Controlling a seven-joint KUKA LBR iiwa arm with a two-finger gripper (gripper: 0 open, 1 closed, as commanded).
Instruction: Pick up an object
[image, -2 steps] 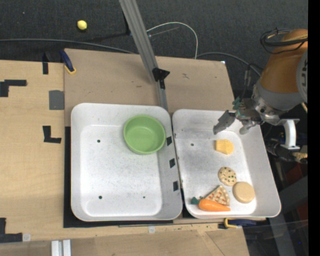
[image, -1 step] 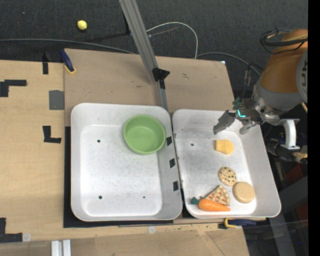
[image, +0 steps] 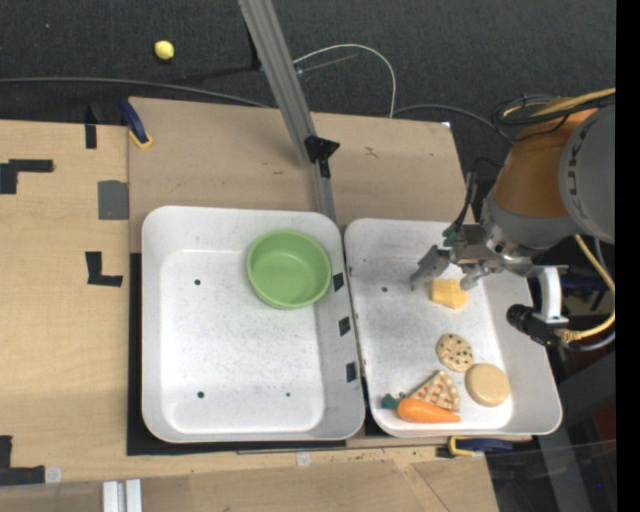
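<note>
Cheese wedge, one of five foods; one green bowl

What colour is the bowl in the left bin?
Light green bowl, seen plainly in the camera view.

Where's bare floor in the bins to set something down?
Left white bin: bare below and left of the round green bowl. Right white bin: bare along its left side. Crowded around the yellow cheese block, gripper and food cluster.
</note>
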